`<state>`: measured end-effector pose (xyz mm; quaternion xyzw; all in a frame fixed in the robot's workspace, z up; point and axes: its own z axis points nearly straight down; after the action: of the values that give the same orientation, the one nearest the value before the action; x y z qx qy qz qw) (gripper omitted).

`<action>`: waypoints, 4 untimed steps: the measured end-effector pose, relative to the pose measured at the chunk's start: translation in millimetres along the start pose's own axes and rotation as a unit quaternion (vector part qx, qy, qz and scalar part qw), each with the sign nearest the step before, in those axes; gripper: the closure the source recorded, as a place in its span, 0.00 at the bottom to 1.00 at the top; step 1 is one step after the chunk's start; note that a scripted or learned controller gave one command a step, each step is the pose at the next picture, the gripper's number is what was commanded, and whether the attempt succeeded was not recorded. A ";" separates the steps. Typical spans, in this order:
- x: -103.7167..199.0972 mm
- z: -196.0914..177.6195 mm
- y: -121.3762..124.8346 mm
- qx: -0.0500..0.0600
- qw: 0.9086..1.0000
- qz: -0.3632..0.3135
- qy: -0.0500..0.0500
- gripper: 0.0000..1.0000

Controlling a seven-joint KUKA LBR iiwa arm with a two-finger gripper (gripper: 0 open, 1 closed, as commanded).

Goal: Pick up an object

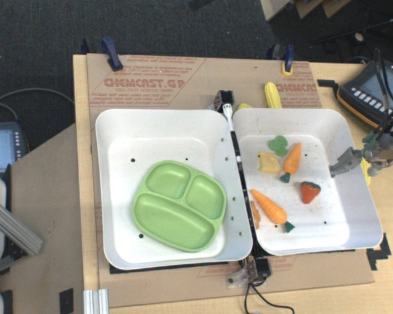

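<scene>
Bins first: two shallow white plastic bins sit side by side on the bench, the left bin point(111, 142) and the right bin point(340, 208). One pale green moulded plastic plate with three compartments point(178, 205) lies in the left bin, toward its near side. The right bin holds two orange toy carrots with green tops: a larger carrot point(270, 207) lying near the bin's left wall, and a smaller carrot point(291, 159) farther back. Just beside the smaller carrot sit one green toy broccoli piece point(278, 143) and one pale yellow block of toy cheese point(270, 164), which touch each other. One red toy strawberry point(309, 192) lies right of the larger carrot, apart from it. One yellow toy corn cob point(272, 95) rests outside the bins, on the bench behind the right bin

At the right edge of the right bin hangs the grey two-finger gripper point(346, 161), over the bin's rim, well apart from the strawberry. Whether its fingers are spread or closed, I cannot tell; nothing shows between them
</scene>
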<state>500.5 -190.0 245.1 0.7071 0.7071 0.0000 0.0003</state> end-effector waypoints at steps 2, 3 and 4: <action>72.6 161.8 -23.0 0.001 1.000 0.001 0.000 0.00; 73.4 160.7 -4.5 -0.001 1.000 0.000 -0.001 0.00; 77.0 160.3 38.1 -0.002 1.000 -0.001 -0.001 0.00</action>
<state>538.7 -113.1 84.8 0.7061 0.7081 0.0010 0.0022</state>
